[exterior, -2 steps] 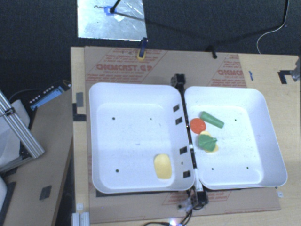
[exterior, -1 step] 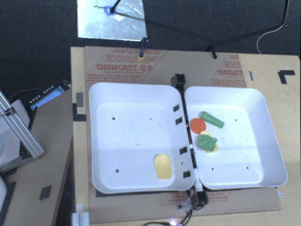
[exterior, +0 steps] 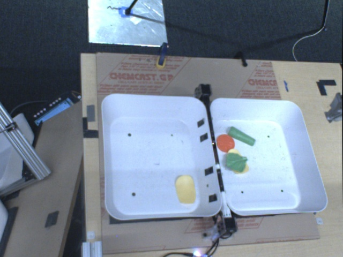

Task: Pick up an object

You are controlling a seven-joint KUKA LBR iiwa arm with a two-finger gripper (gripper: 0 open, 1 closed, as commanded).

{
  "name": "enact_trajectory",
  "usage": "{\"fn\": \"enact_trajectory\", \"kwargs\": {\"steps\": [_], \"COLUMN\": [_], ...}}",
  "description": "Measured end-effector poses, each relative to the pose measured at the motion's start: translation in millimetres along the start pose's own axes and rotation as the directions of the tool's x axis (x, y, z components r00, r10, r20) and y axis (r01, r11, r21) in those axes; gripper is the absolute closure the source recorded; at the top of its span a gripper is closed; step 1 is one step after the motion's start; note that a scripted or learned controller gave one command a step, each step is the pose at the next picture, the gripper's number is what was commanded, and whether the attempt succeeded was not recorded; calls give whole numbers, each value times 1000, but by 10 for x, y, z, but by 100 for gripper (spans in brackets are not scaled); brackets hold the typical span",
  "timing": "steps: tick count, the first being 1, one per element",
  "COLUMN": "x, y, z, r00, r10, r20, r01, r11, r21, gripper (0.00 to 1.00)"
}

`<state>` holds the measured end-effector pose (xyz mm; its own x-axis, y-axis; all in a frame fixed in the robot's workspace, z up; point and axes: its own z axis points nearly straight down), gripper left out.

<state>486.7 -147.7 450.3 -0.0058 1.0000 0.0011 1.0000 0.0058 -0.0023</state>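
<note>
1. bench (exterior: 300, 74): brown board with red lettering, carrying two shallow white bins side by side.
2. left bin (exterior: 134, 111): holds one thing, near its lower right corner.
3. right bin (exterior: 289, 197): holds a cluster of three things hard against its left wall, the side next to the divider.
4. yellow piece (exterior: 186, 189): pale and rounded, lying flat in the left bin, well apart from everything else but near the bin's front wall. judgement: the easiest pick, since there is free floor on its left and upper sides.
5. green stick (exterior: 241, 136): lies at a slant in the right bin, its upper left end just beside the orange disc.
6. green-and-yellow piece (exterior: 236, 162): sits below the disc, near it; i cannot tell if they touch.
7. orange disc (exterior: 225, 142): flat, close to the wall; judgement: low profile, poor grip.
8. hand (exterior: 335, 108): a small grey shape at the right edge of the view, over the bench outside the bins, is probably it. cannot tell whether it is wide or narrow; nothing is seen held.
9. how to do it well (judgement): go for the yellow piece, come straight down over its middle, close across its narrow width, and stay off the front wall. if taking the cluster instead, take the green stick across its short axis.
</note>
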Motion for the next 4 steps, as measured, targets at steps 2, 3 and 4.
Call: {"fn": "enact_trajectory", "kwargs": {"steps": [2,3,4], "x": [783,740,785], "y": [141,152,1], "z": [864,668,-652], "r00": [1000,1000,1000], "r10": [-4,0,1], "r20": [-2,2,3], "r01": [4,0,-1], "r11": [1000,1000,1000], "r21": [9,-8,-21], "gripper": [100,100,100]}}
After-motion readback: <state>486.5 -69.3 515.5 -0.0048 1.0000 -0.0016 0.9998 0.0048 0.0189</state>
